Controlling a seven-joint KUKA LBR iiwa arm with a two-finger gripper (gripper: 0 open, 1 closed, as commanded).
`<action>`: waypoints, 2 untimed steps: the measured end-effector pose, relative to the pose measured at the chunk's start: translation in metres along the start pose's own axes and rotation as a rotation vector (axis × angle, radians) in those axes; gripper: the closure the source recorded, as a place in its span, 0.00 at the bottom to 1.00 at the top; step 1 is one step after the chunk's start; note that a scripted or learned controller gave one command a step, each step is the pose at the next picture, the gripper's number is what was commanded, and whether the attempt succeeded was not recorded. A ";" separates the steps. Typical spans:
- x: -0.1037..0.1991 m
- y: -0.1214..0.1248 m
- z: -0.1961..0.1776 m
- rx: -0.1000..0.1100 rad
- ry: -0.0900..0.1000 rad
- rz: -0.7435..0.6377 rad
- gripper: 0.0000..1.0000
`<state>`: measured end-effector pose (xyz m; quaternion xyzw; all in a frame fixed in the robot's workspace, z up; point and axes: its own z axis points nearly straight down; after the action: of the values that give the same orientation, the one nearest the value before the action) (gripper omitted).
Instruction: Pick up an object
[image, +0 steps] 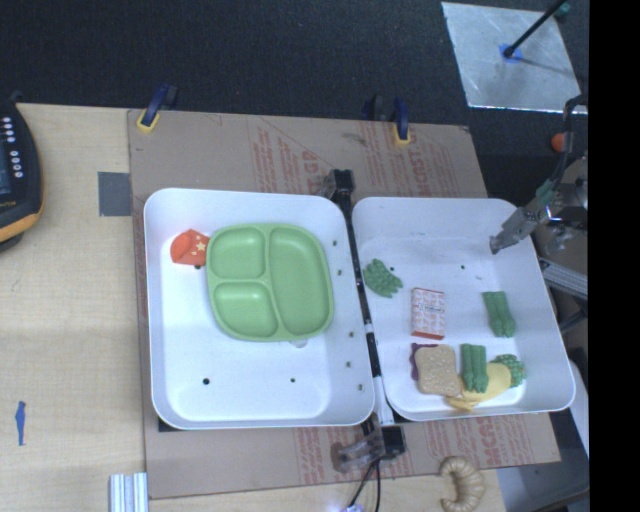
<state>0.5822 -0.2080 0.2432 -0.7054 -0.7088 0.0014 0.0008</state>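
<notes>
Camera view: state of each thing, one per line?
Pincer: over the right bin's upper right, nothing between its fingers.
Green divided plate: upright in left bin, compartments bare.
Red toy: beside the plate's left edge.
Bread slice: flat, right bin.
Red-and-white packet: flat, right bin.
Green stick: lying alone, right bin.

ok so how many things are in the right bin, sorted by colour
green: 4 – leafy piece, long piece, long piece, bumpy piece
red and white: 1 – packet
tan: 1 – bread slice
yellow: 1 – banana-like piece
dark purple: 1 – piece, mostly under the bread
total: 8
</notes>
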 end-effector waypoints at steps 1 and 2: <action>0.070 0.004 0.088 0.008 0.005 -0.007 0.00; 0.120 -0.023 0.156 0.010 0.004 -0.006 0.00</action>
<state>0.5580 -0.0885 0.0872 -0.7034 -0.7107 0.0032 0.0058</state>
